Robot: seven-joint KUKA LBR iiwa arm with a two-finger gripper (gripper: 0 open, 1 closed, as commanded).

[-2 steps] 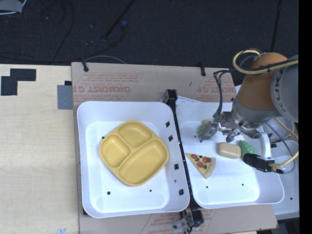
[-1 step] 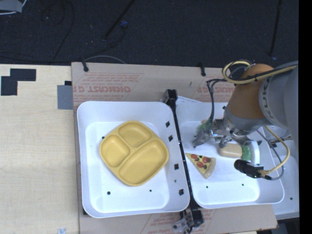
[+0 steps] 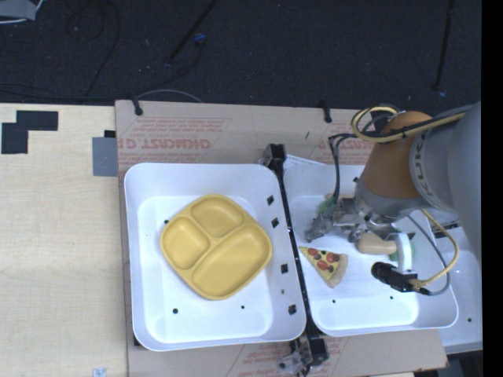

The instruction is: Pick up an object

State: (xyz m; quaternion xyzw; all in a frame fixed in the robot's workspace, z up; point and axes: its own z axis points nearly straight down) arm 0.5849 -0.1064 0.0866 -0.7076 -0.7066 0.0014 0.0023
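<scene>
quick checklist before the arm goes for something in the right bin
1. A target lies in the right white bin: ok, a toy pizza slice lies flat near its left wall.
2. Slice free of clutter: ok, bare floor on all sides.
3. Pincer placement: not ok, it sits up-left of the slice, not over it.
4. Pincer opening: cannot tell.
5. Dangling yellow cable free of the slice: ok.
6. Yellow divided plastic plate out of the way: ok, it lies in the left bin.

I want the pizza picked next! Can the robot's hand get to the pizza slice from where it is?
Probably yes. The hand hangs low in the right bin, and the pizza slice lies flat on the bin floor close beside it. Nothing lies on the slice or between the two, so a short move should reach it.
</scene>
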